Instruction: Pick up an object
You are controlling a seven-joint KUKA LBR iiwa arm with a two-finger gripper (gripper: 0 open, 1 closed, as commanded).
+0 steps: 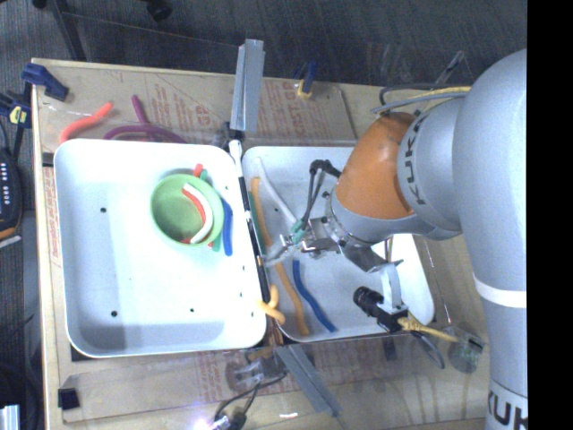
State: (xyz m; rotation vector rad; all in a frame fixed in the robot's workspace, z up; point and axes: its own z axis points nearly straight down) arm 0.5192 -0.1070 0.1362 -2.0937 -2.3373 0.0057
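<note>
My gripper [294, 240] hangs low over the left half of the right bin [269, 164], under the orange wrist band. Just below it, on the bin floor, lie a long tan strip [288, 289] and a blue strip [311, 303]. Another thin orange strip [257, 206] runs along that bin's left wall. Nothing shows between the gripper's tips. In the left bin [98, 267] a green bowl [177, 206] sits with a red curved piece [205, 202] and a white curved piece [213, 227] on it. A blue stick [227, 229] lies at the bowl's right.
The arm covers the right bin's right half. A small yellow piece [271, 309] sits on the rim between the bins. Behind the left bin, on the bench, lie an orange-red piece [85, 122] and a purple hose [143, 133]. Blue clamps [45, 81] grip the bench edge.
</note>
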